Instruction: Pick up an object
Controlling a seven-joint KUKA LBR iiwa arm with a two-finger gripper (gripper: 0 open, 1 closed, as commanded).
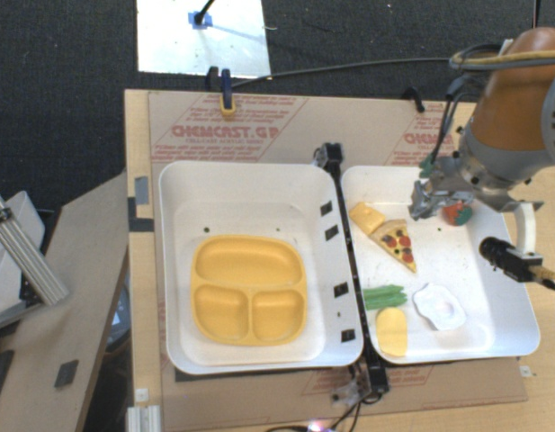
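My gripper (425, 202) hangs low over the back of the right bin (520, 331), on the grey and orange arm that comes in from the right. A small red and green toy (456, 212) lies just to its right, partly hidden by the wrist. Left of the gripper lies a yellow wedge (366, 216). A pizza slice (398, 244) sits just below and to the left of the gripper. Toward the front are green beans (384, 295), a yellow oval piece (391, 331) and a white fried egg (439, 306).
The left bin (183, 196) holds a yellow divided plate (250, 288). A black divider with clips (342, 241) runs between the two bins. A black cylindrical part (504, 257) sticks in over the right bin's right side.
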